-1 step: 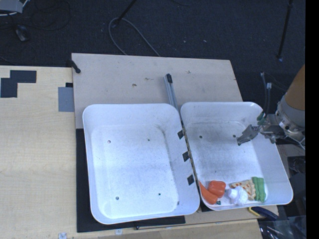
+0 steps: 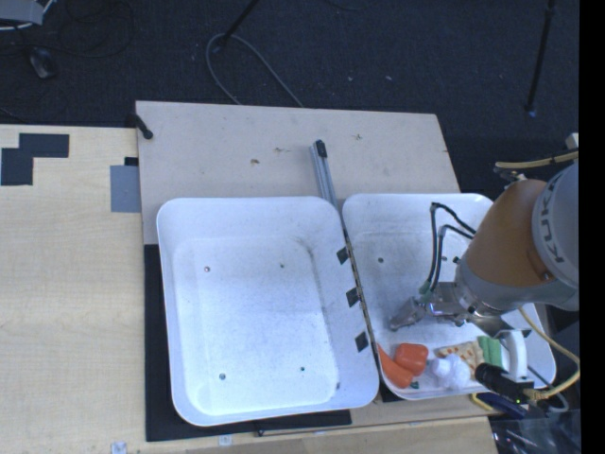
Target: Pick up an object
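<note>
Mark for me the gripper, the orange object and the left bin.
gripper (image 2: 395, 323): camera view, at the fingertips, low over the right bin floor.
orange object (image 2: 409, 357): camera view, middle of its top, near the right bin's front rim.
left bin (image 2: 248, 287): camera view, bare floor at its middle.

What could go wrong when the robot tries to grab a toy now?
The gripper hangs over bare floor of the right bin, above the orange toy, so closing here would likely catch nothing. The toys sit crowded in the bin's near corner, so it might bump the wall or nudge the white toy.
</note>
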